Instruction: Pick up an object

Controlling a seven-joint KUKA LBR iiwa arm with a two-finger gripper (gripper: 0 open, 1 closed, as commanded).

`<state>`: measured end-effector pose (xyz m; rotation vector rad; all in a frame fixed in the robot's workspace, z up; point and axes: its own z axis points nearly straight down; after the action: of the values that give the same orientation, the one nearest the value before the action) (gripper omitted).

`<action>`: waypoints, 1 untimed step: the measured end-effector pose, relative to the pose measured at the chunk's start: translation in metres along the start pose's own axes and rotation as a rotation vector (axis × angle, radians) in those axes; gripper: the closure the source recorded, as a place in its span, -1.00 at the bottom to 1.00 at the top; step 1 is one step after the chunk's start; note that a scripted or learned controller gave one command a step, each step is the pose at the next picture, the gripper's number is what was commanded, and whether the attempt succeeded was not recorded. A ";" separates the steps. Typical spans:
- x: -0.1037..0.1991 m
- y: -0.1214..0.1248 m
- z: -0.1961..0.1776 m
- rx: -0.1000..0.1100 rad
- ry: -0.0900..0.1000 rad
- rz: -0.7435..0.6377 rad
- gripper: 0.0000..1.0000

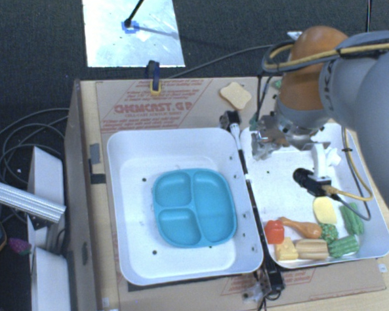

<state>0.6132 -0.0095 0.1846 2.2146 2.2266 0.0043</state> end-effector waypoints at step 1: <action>0.014 0.012 0.000 0.000 0.000 0.000 1.00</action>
<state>0.6250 0.0050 0.1846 2.2142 2.2271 0.0034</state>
